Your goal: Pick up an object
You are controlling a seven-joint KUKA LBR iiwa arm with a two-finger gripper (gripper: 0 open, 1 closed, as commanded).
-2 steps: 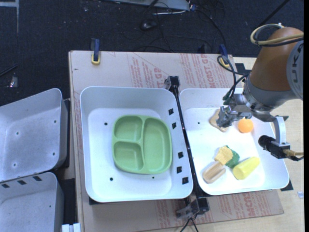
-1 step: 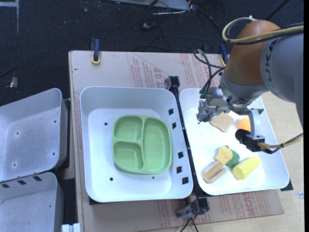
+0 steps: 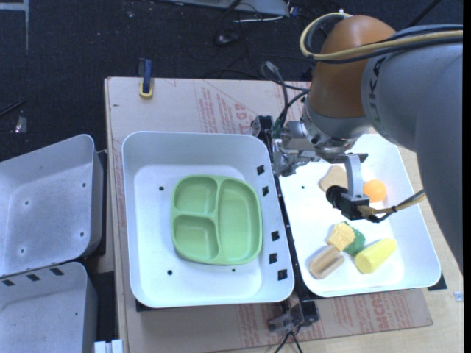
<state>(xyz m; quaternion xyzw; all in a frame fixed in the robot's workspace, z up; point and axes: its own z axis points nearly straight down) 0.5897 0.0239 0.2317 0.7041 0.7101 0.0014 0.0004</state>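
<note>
Cylinder point(image 3: 375, 254), yellow, lies lower right in the right bin point(image 3: 412, 234); likely light, stiff and smooth, best pinched across its middle. Hand point(image 3: 293, 151) hangs at centre-right; its opening cannot be told.

Item one: my arm point(image 3: 423, 72), single, grey, entering at the right edge of the frame and running leftward across the upper right quarter. Item two: the orange band point(image 3: 353, 39), domed, top of frame, right of centre. Item three: my wrist point(image 3: 331, 123), turned downward below it. Item four: my gripper point(image 3: 285, 153), pointing down, just right of frame centre; its state cannot be read.
</note>
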